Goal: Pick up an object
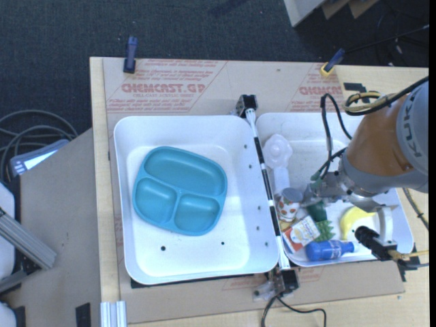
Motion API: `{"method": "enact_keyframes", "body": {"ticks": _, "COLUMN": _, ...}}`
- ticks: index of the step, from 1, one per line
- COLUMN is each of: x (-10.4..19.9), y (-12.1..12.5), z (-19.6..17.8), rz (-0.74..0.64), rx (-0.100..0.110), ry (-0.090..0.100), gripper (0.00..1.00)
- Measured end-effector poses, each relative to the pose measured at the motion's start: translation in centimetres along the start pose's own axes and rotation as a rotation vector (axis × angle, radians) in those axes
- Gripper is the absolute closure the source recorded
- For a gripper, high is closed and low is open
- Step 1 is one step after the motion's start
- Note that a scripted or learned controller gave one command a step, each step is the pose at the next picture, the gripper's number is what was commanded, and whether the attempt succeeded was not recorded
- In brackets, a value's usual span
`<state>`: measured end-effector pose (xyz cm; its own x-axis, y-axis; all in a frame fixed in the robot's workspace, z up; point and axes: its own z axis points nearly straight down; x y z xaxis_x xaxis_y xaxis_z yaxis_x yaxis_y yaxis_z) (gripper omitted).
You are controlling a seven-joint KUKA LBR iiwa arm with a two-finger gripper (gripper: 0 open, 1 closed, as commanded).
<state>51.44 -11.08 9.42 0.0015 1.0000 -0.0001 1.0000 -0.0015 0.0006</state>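
Grey arm's gripper (pixel 320 199) down inside right shallow white bin (pixel 300 125); finger state cannot be told. Just beside it: green object (pixel 319 213), yellow banana-like piece (pixel 354 218), blue plastic bottle (pixel 327 251), clear plastic cup (pixel 278 148) farther up.

Blue plate (pixel 180 190) in left bin (pixel 129 237)

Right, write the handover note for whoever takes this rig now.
Gripper: down inside the right bin, among the clutter; nothing can be confirmed in its grasp.
Right bin holds: blue bottle at the front edge, yellow object beside the arm, green item just under the gripper, a snack packet, and a clear plastic piece toward the back.
Left bin: a blue divided plate, flat.
Done: arm is over the objects.
Left: secure one object and lift it.
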Motion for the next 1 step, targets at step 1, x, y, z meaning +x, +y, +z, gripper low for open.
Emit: {"method": "enact_keyframes", "body": {"ticks": 1, "x": 7.5, "y": 4.61, "z": -9.06, "rz": -0.002, "rx": 0.0, "ry": 0.001, "gripper": 1.0}}
